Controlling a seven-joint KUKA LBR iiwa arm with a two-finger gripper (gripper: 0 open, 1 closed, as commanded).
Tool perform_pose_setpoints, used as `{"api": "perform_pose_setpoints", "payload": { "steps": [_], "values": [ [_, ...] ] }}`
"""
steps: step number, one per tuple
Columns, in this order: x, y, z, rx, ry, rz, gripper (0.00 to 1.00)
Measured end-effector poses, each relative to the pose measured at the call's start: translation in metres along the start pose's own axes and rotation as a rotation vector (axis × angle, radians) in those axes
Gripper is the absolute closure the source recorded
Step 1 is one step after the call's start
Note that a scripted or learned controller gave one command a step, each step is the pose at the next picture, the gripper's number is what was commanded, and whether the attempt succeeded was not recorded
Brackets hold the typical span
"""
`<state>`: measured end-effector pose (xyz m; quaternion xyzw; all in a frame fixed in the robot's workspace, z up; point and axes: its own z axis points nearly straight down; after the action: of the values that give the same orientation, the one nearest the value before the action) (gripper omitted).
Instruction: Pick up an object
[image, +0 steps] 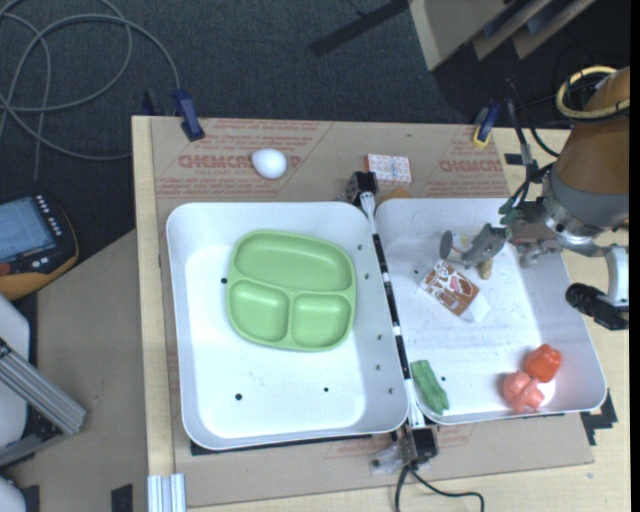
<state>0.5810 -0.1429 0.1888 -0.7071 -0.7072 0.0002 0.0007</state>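
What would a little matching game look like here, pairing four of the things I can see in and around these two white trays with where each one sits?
Things:
1. green divided plate
2. white egg-shaped object
3. orange-red toy
4. snack packet

Places:
A. on the board behind the left bin
B. near corner of the right bin
C. middle of the left bin
D. in the right bin, just below the gripper

Pairs: 1-C, 2-A, 3-B, 4-D
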Motion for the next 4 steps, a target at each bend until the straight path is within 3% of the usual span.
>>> {"api": "perform_pose_setpoints", "payload": {
  "steps": [1,2,3,4],
  "values": [
    [0.023,0.017,0.082,-0.014,-0.001,0.000,0.00],
    [0.043,0.072,0.111,0.045,0.002,0.010,0.00],
    [0.014,0.080,0.078,0.022,0.000,0.006,0.00],
    [-0.029,0.080,0.107,0.031,0.013,0.003,0.00]
  ]
}}
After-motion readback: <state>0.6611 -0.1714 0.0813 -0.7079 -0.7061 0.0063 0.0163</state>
